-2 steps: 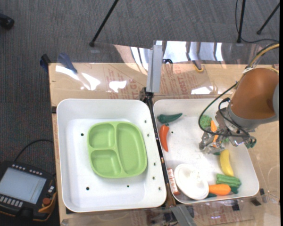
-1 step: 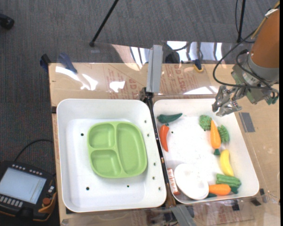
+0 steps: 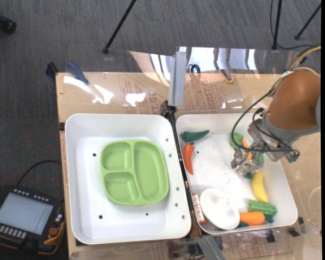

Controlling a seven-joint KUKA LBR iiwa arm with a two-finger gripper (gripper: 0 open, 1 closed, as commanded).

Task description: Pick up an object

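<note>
Toys all sit in the right bin [image 3: 206, 124], nothing lifted clear as far as I can see: green pepper [image 3: 195, 136] and red chili [image 3: 188, 158] along the left wall, banana [image 3: 259, 186] on the right side, orange carrot [image 3: 252, 218] and a green piece [image 3: 263, 207] at the near right corner, white lid [image 3: 220, 209] at the near edge. Gripper [image 3: 246, 162] is down low in the bin's right half, on top of a small green and orange cluster [image 3: 239, 141] just above the banana. Can't tell whether the fingers are open or closed, too cluttered there. My read: reach is done, grasp unconfirmed, lift is left. Left bin [image 3: 78, 129] holds just the green tray [image 3: 134, 171].
</note>
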